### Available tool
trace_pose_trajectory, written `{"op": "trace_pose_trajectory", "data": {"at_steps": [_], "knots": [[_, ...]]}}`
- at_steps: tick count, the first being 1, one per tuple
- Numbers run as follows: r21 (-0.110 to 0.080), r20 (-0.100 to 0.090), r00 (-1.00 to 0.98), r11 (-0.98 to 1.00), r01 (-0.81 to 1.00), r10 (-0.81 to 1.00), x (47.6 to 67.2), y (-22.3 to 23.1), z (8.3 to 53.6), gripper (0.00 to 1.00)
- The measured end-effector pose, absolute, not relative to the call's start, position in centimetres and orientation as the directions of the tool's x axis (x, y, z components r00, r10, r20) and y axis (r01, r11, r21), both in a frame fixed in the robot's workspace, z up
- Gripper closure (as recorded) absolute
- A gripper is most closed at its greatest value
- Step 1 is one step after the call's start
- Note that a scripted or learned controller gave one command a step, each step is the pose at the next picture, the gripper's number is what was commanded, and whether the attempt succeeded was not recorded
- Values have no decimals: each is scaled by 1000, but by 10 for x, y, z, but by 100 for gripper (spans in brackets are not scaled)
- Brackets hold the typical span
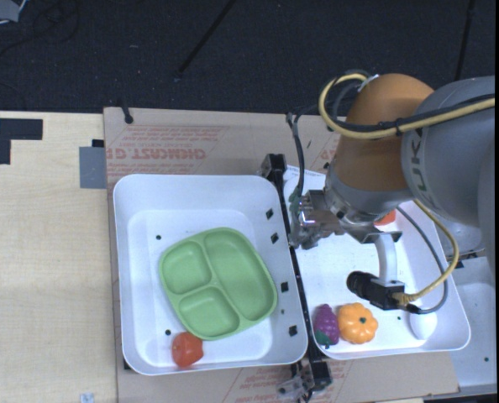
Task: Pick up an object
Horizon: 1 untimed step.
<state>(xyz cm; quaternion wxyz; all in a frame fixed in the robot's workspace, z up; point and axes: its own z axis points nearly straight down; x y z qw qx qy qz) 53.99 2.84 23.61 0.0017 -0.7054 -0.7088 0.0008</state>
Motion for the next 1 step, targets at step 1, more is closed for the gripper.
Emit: {"op": "trace_pose_trajectory", "data": {"at_steps": [1], "knots": [[-2,1,-4,4,1000,1000,556,79,243,100]]}}
